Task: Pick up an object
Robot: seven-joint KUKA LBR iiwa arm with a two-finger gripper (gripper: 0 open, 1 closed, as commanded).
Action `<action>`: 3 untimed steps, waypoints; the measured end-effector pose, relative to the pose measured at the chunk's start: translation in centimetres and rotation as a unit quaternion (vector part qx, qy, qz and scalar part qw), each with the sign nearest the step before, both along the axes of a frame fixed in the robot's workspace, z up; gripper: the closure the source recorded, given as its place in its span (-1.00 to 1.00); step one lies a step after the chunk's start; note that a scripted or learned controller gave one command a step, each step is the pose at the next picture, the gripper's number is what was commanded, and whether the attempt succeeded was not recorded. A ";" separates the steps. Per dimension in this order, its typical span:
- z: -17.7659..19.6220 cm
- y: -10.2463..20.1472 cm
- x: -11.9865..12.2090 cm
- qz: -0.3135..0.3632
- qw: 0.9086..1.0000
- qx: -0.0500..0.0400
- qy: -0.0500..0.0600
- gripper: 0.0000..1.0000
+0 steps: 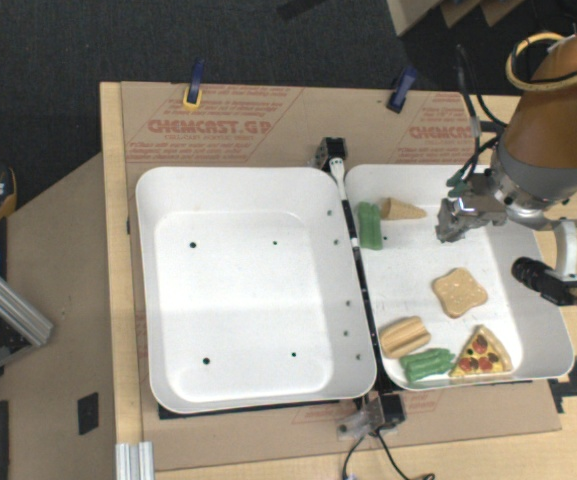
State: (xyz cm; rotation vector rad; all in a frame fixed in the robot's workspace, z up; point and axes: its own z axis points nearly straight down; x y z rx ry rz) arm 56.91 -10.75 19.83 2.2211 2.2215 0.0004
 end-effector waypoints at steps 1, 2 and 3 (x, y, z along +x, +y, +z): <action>13.8 8.6 4.2 0.004 1.000 0.000 -0.008 -1.00; 13.3 2.7 -0.6 -0.003 1.000 0.000 0.002 -1.00; 3.4 0.2 -5.6 -0.002 1.000 0.001 0.005 -1.00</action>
